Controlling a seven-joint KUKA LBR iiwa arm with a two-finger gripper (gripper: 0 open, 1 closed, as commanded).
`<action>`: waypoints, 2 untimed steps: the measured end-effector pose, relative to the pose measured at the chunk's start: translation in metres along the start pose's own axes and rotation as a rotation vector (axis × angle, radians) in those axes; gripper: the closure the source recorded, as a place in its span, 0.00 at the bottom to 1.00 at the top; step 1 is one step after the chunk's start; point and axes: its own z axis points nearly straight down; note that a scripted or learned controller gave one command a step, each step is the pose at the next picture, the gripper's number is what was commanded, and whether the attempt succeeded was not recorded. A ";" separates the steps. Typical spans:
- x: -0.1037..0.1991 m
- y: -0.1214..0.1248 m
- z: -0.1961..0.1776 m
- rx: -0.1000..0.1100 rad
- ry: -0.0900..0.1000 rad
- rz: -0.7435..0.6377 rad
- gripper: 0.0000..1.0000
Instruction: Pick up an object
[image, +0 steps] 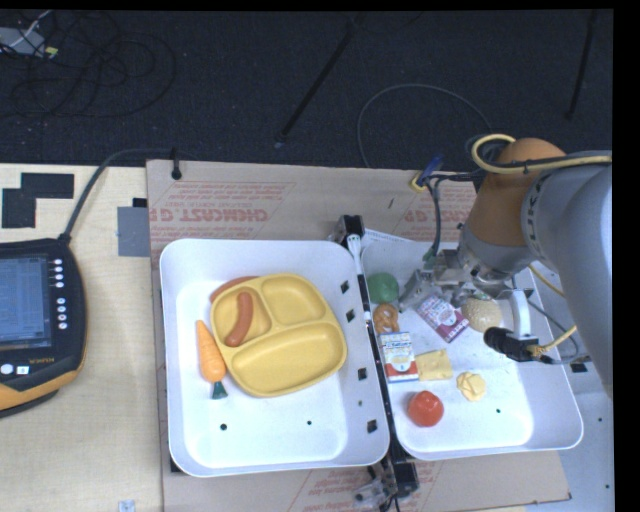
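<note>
Red first, nearest the camera: tomato (425, 408) on the floor of the right bin (525, 425), apart from its neighbours and so probably the easiest to reach from above. Just behind, a small yellow lump (471, 385), then a pale cheese wedge (433, 364) touching a little carton (398, 355) lying against the divider. Across the divider, in the left bin (260, 440): a carrot (210, 355) flat beside a yellow divided plate (290, 340), with a sausage (241, 318) resting in one rear compartment (set out like a served meal, well apart from the arm).

Further back in the right bin, crowded together: an orange-brown piece (385, 320), a green round piece (382, 288), a purplish packet (440, 317) and a beige lump (483, 314). Directly above that cluster, the gripper (450, 292), low over the packet and beige lump, apparently aimed at one of them; which one, impossible to say. Open or closed: cannot tell, hidden under wrist hardware and cabling. Nothing seen lifted, so every candidate object judged to lie in a bin, pick not yet made. Risk in such a tight group: nudging a neighbour instead of closing cleanly on one item.

Beyond, the grey arm (570, 230) with its orange band (520, 195), reaching in from the right. Farthest back, cardboard sheet (260, 205) under both bins and dark floor.
</note>
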 end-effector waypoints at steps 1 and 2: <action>-0.039 -0.019 -0.001 -0.001 0.004 0.000 0.00; -0.041 -0.020 -0.010 0.003 0.003 0.001 1.00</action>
